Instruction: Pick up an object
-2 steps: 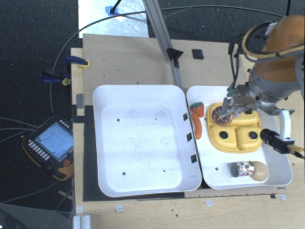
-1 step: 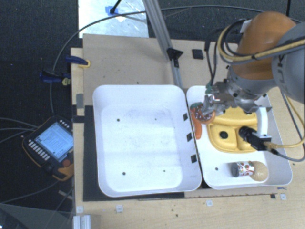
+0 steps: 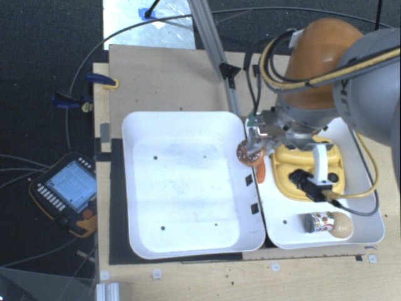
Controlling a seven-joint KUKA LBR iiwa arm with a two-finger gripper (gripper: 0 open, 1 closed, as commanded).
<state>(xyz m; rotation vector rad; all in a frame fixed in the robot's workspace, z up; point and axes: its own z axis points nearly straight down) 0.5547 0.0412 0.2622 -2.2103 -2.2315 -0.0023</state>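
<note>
My gripper [image 3: 251, 148] hangs over the rim between the two bins, at the upper left corner of the right bin [image 3: 369, 227]. A small brown round object [image 3: 247, 155] sits at its fingertips, and the gripper is shut on it. Just below it an orange oblong piece [image 3: 260, 170] lies at the right bin's left edge. A yellow moulded object [image 3: 285, 168] lies in the middle of the right bin, partly hidden by the wrist. A small patterned container with a beige round cap [image 3: 328, 223] lies on its side near that bin's front.
The left bin [image 3: 182, 187] is a bare white tray. A metal pole [image 3: 210, 33] slants down behind the bins. A teach pendant [image 3: 67, 187] lies on the floor at left. Blue clamps [image 3: 94, 80] grip the bench's left edge.
</note>
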